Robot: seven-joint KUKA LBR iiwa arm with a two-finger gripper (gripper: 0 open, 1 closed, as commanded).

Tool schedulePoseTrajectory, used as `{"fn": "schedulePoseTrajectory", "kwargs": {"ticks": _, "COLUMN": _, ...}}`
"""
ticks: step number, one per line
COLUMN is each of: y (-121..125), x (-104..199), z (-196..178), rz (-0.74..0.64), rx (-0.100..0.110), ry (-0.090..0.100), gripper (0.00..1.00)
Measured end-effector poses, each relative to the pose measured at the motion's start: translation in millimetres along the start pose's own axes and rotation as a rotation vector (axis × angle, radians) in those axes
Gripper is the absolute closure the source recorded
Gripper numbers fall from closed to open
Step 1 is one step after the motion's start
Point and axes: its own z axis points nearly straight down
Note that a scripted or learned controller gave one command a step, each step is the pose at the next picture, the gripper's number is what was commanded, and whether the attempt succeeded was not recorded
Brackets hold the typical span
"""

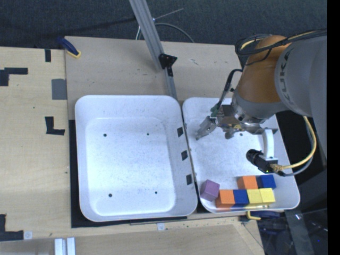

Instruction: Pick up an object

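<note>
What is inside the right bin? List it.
Right bin: purple block, two orange blocks, two blue, two yellow, along its near edge. The arm covers the far right part.

Two shallow white bins look like moulded plastic with a faint speckle and a soft sheen; the left bin [127, 153] and the right bin [234, 158] share this finish. The desk [32, 142] has a pale, matt, wood-like surface with dark tape marks. The small blocks appear smooth and matt: a purple block [210, 188], orange blocks [227, 196], blue blocks [240, 196] and yellow blocks [260, 196]. The arm's orange band [260, 78] looks glossy, its grey casing [305, 73] smooth and satin. The end effector [212, 126] looks like dull grey metal. A slanted rail [146, 23] appears to be brushed aluminium.
</note>
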Motion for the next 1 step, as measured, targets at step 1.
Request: {"fn": "schedulePoseTrajectory", "kwargs": {"ticks": 1, "y": -4.1, "x": 75.2, "z": 0.2, "rz": -0.010, "rx": 0.001, "ry": 0.003, "gripper": 0.00}}
